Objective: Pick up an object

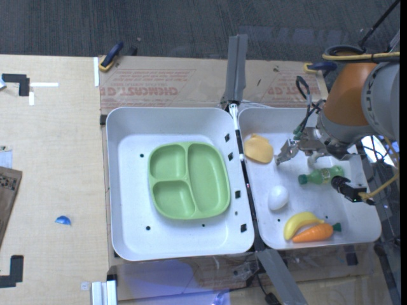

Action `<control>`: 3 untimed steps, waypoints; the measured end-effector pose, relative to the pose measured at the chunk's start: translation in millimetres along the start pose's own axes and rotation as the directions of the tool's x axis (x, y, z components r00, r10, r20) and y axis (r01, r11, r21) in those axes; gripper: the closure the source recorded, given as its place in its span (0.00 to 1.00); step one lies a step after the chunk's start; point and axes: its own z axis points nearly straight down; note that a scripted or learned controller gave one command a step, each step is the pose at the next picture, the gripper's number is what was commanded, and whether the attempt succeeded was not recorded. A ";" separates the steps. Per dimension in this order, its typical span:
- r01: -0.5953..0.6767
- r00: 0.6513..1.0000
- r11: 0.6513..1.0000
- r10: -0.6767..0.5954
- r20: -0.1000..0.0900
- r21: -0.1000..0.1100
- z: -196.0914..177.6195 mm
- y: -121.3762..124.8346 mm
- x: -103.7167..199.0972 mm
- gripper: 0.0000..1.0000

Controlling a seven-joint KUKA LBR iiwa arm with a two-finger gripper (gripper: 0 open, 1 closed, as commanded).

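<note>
Over the right bin [273, 237], the gripper [287, 152] hangs spread, gripping nothing.

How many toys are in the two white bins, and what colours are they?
Green: 2, the divided plate and the small bottle
Yellow: 1, the banana
Orange: 1, the carrot
White: 1, the egg
Pale yellow-orange: 1, the rounded piece
Total: 6

The plate sits in the left bin; the rest lie in the right bin.
</note>
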 end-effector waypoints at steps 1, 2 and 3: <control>0.022 1.000 1.000 -0.022 -0.001 0.000 0.1 -45.0 -34.4 0.00; 0.020 1.000 1.000 -0.020 0.000 0.000 -8.8 -44.9 -35.0 1.00; 0.392 0.920 0.920 -0.392 0.001 -0.002 -119.5 -69.7 -34.6 1.00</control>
